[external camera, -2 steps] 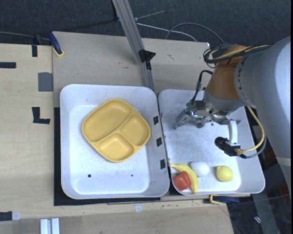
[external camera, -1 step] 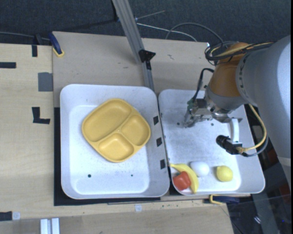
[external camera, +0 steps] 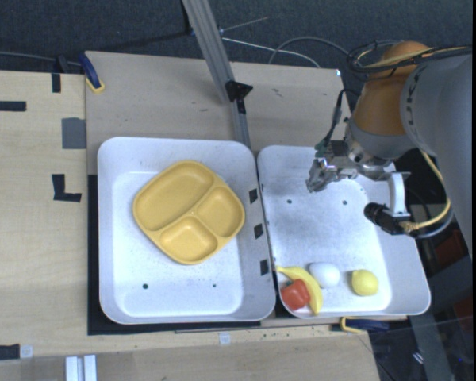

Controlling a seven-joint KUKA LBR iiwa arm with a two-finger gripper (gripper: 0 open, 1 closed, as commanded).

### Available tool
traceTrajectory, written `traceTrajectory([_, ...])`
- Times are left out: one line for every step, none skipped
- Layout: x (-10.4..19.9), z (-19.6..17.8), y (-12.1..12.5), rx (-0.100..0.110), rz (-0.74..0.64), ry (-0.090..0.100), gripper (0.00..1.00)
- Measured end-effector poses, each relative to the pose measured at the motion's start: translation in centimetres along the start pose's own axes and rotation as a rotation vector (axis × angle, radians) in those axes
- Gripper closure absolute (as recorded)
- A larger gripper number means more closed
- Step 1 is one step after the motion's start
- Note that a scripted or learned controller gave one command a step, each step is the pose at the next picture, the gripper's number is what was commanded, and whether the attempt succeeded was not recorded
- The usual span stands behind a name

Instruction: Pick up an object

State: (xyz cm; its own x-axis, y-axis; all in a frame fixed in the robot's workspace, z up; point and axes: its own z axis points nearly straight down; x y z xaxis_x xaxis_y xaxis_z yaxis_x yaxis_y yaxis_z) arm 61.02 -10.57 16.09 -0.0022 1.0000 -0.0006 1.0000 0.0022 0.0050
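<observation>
My gripper point(external camera: 320, 173) hangs over the upper part of the right bin point(external camera: 397, 292), above bare white floor near the bin's far wall, and nothing shows between its fingers; whether they are spread or pressed together I cannot tell from this slant. The things to pick lie well apart from it, along the near edge of that same bin: a yellow banana point(external camera: 305, 280) curving round a red piece point(external camera: 296, 294), a white egg-like ball point(external camera: 326, 274) just beside them, and a small yellow lemon point(external camera: 364, 282) a little further right. In the left bin point(external camera: 123, 292) rests a yellow divided plate point(external camera: 189, 211). Both bins sit on the table point(external camera: 32, 236).
</observation>
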Motion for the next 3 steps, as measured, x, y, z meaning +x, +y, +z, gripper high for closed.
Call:
traceTrajectory([0.0,-4.8,-0.8,0.001,0.0,0.0,1.0])
traceTrajectory([0.0,-10.1,-0.6,0.0,0.0,0.0,1.0])
traceTrajectory([5.6,-10.2,-1.5,0.006,-0.004,0.002,1.0])
